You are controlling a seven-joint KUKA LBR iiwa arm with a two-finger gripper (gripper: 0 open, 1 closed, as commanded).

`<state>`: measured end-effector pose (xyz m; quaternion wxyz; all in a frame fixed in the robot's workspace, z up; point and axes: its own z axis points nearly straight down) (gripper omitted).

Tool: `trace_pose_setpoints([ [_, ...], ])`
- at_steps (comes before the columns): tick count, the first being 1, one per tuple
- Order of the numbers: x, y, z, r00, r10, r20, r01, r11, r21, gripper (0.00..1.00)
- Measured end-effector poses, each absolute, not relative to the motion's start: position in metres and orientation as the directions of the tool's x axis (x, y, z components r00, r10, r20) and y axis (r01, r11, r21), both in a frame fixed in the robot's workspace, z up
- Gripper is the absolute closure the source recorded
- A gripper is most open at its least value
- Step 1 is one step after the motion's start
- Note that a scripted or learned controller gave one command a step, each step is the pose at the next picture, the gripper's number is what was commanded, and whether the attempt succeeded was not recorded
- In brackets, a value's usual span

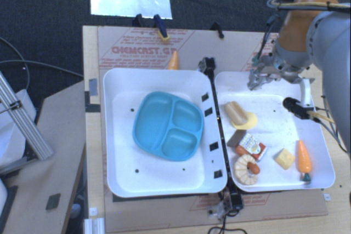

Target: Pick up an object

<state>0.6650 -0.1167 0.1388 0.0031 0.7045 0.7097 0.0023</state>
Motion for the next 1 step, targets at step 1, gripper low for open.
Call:
trace_pose_setpoints([
  [1, 0.6384, -0.1127, 0.0821, -0.002, 1.000, 0.001, 1.000, 0.002, -0.002, 1.00],
])
